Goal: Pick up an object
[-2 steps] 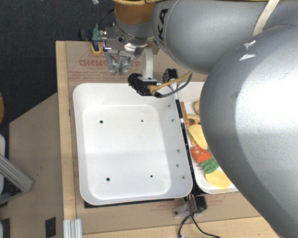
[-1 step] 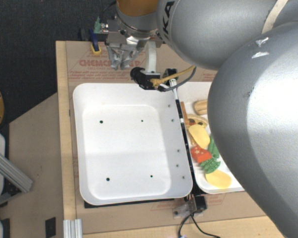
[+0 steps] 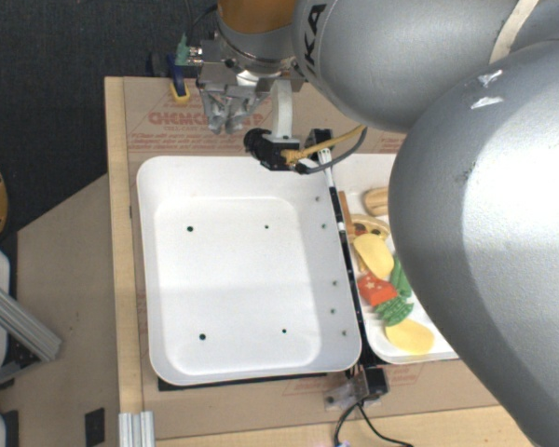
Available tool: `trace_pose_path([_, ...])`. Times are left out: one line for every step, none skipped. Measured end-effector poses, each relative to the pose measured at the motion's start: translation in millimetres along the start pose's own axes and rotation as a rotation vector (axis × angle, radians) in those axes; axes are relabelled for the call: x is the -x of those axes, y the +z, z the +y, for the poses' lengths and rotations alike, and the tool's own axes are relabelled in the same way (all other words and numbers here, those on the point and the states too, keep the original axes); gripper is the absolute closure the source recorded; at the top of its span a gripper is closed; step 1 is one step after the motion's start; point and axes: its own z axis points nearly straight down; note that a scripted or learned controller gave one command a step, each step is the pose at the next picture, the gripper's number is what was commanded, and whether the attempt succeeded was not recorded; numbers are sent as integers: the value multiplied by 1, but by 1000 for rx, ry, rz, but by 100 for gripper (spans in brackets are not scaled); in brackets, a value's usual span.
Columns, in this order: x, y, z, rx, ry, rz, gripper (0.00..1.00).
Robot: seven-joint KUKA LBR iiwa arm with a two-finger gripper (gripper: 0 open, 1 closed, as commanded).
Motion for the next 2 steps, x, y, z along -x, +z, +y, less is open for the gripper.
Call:
trace_pose_path([0,0,0,0,0,0,100])
trace_pose_path([0,-7,0,4,0,1,100])
